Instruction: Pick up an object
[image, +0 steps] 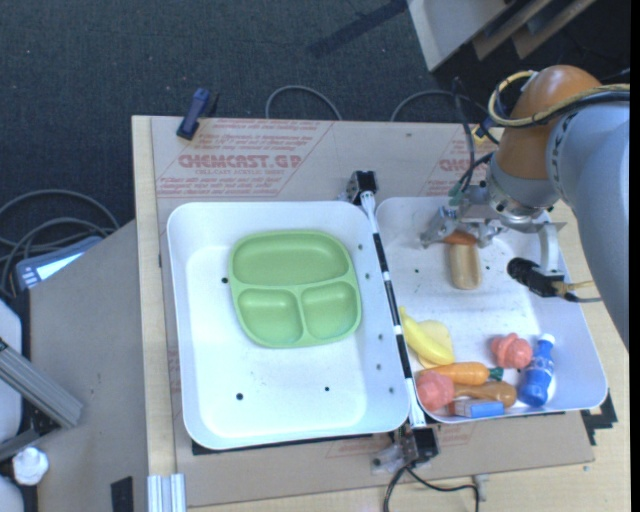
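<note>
Tan bread roll (463, 266) directly below claw (461, 237).

Colours across our two white bins

We see a pale green tray (295, 287) in the left white bin (200, 400); along the right bin's (580, 340) near edge, a yellow banana (430, 341), orange carrot (462, 374), pink toy (512, 351), blue bottle (538, 374); a tan piece (463, 263) farther back.
</note>
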